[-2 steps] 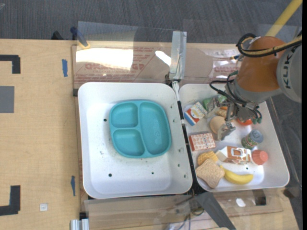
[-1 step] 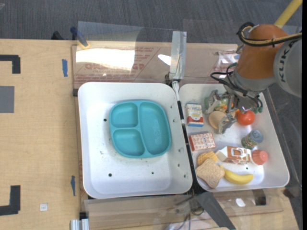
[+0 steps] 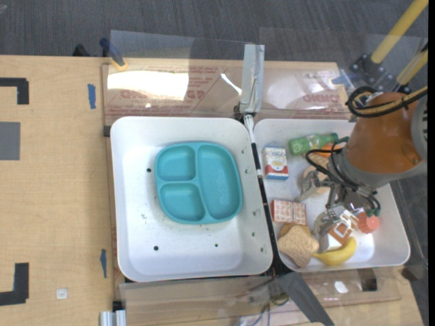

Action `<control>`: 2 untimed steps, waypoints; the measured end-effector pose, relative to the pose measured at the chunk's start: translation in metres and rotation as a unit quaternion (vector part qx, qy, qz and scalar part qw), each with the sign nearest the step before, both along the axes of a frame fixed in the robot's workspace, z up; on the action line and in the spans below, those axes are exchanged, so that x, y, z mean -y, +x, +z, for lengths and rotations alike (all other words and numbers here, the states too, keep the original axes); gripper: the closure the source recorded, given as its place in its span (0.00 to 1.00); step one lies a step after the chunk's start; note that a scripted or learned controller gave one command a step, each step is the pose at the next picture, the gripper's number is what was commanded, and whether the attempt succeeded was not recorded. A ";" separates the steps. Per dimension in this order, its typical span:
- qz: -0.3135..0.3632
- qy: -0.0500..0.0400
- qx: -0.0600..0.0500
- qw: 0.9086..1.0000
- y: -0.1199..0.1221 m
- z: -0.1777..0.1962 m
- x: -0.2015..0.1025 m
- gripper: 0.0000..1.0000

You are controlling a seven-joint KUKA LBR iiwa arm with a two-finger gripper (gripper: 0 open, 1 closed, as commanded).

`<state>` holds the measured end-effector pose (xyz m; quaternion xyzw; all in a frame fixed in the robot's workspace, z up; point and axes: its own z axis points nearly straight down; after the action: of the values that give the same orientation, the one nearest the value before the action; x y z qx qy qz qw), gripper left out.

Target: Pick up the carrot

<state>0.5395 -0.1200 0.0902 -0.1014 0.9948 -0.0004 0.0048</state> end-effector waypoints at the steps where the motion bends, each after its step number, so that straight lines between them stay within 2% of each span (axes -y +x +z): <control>1: -0.125 0.000 0.001 0.992 0.033 0.062 0.053 0.00; 2: -0.145 0.000 0.002 0.989 0.090 0.000 0.044 0.00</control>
<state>0.6293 -0.1643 0.0902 0.0436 0.9990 -0.0010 0.0067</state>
